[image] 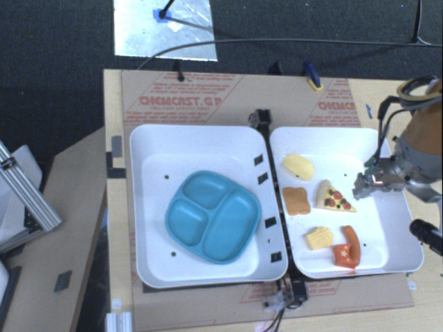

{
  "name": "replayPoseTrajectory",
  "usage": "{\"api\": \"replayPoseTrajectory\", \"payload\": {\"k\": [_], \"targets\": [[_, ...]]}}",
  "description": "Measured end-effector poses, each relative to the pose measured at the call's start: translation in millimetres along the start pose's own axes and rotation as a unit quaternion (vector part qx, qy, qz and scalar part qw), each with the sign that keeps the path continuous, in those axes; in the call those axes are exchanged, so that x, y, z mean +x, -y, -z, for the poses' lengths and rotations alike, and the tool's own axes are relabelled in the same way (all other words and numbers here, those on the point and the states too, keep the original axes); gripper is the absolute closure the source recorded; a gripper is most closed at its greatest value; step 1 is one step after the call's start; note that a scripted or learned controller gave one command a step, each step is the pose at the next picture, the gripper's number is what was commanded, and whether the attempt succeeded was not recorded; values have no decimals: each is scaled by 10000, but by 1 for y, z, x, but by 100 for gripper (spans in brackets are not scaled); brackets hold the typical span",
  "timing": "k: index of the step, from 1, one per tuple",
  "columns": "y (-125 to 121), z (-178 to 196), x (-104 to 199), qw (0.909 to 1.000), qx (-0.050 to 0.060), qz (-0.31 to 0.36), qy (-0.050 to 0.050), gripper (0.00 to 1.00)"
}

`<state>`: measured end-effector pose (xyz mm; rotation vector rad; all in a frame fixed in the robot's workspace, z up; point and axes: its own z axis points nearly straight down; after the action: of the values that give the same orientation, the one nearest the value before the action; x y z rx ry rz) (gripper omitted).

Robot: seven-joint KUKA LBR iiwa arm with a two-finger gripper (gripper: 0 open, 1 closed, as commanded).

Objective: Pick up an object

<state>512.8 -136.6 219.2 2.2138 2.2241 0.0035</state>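
Observation:
The right bin (374, 142) holds several toy foods: a pale yellow piece (298, 165), a brown toast slice (296, 200), a pizza slice (333, 198), a ridged yellow chip (319, 238) and a red-orange sausage (348, 247). My gripper (367, 183) hangs over the right part of this bin, just right of the pizza slice and a little apart from it. No object shows between its fingers.
The left bin (149, 151) carries a blue divided plate (212, 216). A black clip strip (271, 185) runs along the seam between the bins. The arm's grey body (422, 154) and cables cover the right bin's far right edge.

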Motion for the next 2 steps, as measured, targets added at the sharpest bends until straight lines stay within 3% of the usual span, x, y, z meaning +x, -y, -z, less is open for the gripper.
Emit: {"api": "replayPoseTrajectory", "payload": {"k": [1,2], "targets": [[-9,12,52,10000,3,31,-13,100],[-16,1,105,10000,16,27,-13,100]]}}
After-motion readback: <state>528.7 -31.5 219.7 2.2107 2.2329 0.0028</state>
